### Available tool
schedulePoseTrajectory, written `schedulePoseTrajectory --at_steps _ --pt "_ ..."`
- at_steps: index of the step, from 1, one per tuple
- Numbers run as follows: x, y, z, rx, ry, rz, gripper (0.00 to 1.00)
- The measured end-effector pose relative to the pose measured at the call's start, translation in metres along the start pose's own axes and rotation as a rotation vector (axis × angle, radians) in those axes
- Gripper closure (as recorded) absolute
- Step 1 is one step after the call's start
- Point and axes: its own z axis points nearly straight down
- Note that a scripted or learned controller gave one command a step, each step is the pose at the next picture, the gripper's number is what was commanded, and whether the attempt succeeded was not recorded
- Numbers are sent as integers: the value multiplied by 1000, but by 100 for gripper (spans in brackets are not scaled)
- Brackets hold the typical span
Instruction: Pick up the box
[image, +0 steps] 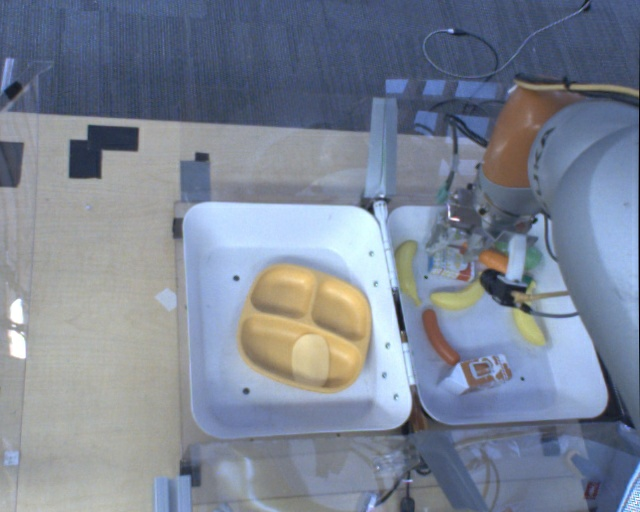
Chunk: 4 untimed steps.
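Down in the right bin (585, 385), the arm (590, 190) reaches in from three o'clock, its gripper (455, 235) lowered at the bin's eleven o'clock corner over a small printed carton (452, 266). The view is cluttered there, so whether anything is caught by the gripper cannot be told. The box (482, 372), a white carton with an orange-brown label, lies apart from the gripper at the bin's six o'clock, tipped on its side. Just at its ten o'clock lies an orange-red sausage (440, 336). A yellow banana (457, 297) lies near the bin's middle, another (407, 270) along the nine o'clock wall, and possibly a third (529, 327) toward three o'clock. The left bin (215, 300) holds a yellow sectioned tray (305, 325).
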Motion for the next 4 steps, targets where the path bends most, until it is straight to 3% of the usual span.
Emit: schedulePoseTrajectory --at_steps 1,2,3,4 --pt "68 -10 -99 -21 15 5 100" --pt "-2 -43 -48 -16 14 140 100" --pt "-47 -115 17 -29 14 126 100" --pt "-47 -116 17 -27 13 127 0"
